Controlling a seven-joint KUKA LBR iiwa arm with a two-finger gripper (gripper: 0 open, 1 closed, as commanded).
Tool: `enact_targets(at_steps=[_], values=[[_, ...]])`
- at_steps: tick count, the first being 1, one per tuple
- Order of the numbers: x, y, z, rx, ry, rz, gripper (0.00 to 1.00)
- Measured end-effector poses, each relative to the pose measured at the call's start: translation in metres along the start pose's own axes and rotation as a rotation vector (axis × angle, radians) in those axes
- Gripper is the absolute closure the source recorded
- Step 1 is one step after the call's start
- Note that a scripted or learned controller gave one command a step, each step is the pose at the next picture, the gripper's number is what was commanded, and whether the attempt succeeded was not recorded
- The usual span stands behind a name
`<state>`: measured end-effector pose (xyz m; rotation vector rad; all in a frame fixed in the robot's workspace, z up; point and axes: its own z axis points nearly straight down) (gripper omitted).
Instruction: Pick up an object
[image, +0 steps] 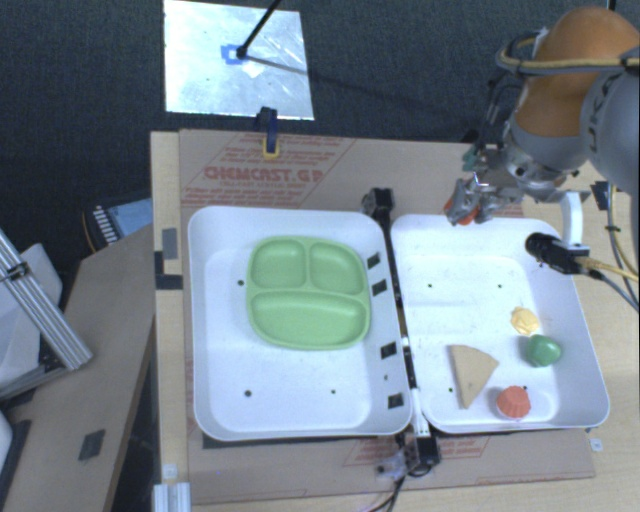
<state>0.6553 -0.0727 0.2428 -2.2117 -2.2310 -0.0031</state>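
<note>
My arm (600, 90) is grey with a rounded orange band above the wrist; yellow and black cables loop over it, and my hand (468, 203) is grey metal with orange touches.

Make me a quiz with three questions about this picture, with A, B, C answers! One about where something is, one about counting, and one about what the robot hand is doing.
1. Where is the green divided plate?
A. In the left bin
B. In the right bin
C. On the floor

2. How many small things lie in the right bin?
A. One
B. Four
C. Seven

3. Where is the gripper?
A. Touching the green plate
B. Above the right bin's far edge
C. Pressing the orange piece

Answers:
1 A: the plate sits in the left bin.
2 B: a tan wedge, orange piece, green ball and yellow piece.
3 B: it hovers there, away from every item.
</note>
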Motion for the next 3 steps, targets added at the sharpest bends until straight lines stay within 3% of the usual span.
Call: enact_targets(at_steps=[3], values=[[0.165,-0.004,0.002,-0.002,0.001,-0.002,1.00]])
